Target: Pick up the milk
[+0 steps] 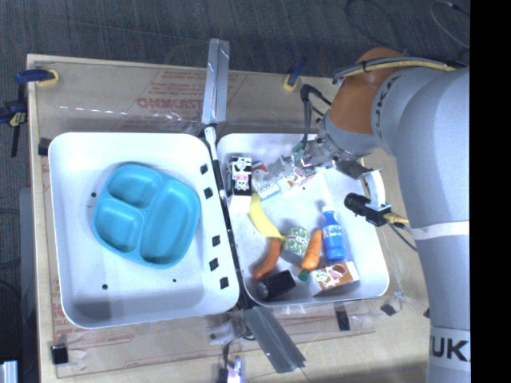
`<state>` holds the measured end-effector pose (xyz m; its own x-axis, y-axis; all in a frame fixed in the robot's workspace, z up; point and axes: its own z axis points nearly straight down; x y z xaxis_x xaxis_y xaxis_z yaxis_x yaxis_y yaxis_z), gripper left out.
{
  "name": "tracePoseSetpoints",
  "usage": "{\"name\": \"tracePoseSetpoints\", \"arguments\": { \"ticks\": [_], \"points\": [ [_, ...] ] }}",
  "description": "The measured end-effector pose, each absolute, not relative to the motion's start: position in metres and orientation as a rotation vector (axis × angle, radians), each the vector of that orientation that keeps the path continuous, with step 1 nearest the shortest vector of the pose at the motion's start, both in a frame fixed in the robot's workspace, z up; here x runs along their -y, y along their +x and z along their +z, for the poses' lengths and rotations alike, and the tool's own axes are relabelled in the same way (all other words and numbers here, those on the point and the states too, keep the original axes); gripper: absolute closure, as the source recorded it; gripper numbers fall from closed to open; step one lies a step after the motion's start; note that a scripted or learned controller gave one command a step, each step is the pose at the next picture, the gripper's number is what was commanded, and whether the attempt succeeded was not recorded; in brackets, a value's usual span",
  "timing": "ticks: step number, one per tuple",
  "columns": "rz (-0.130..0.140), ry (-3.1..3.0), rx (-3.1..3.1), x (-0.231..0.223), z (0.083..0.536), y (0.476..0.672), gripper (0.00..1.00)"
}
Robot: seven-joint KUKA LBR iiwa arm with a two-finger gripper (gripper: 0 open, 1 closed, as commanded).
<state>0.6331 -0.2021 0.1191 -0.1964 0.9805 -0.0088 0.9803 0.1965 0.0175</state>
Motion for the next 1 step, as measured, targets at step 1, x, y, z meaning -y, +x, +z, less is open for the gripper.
{"name": "tracePoseSetpoints", "arguments": {
  "ticks": [1],
  "points": [
    [0.011, 1.897, -2.48, 0.2093, 0.1075, 0.6556, 0.0]
  ]
}}
